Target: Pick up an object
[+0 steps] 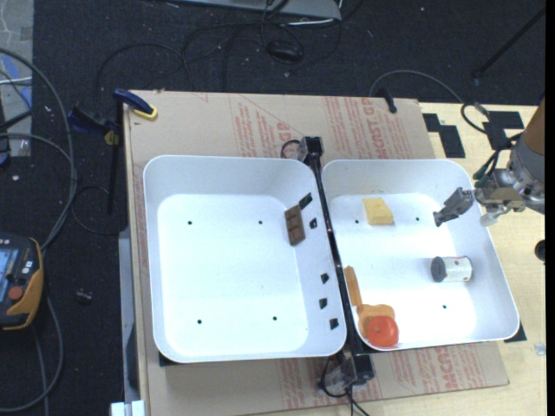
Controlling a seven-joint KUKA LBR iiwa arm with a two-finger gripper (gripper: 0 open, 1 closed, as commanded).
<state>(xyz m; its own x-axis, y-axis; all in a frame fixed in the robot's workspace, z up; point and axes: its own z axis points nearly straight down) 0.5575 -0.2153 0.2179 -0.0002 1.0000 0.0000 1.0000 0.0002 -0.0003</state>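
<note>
The gripper [466, 204], fingers spread open and holding nothing, hangs just right of the yellow block [377, 211], which looks light, soft and easy to pinch by its flat sides.

At the right edge of the frame, the arm [531, 159] shows an orange band over a grey wrist. Its gripper [464, 204] is grey metal with dark, narrow fingers [451, 208].

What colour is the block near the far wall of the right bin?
Pale yellow block, seen clearly in the camera view.
</note>
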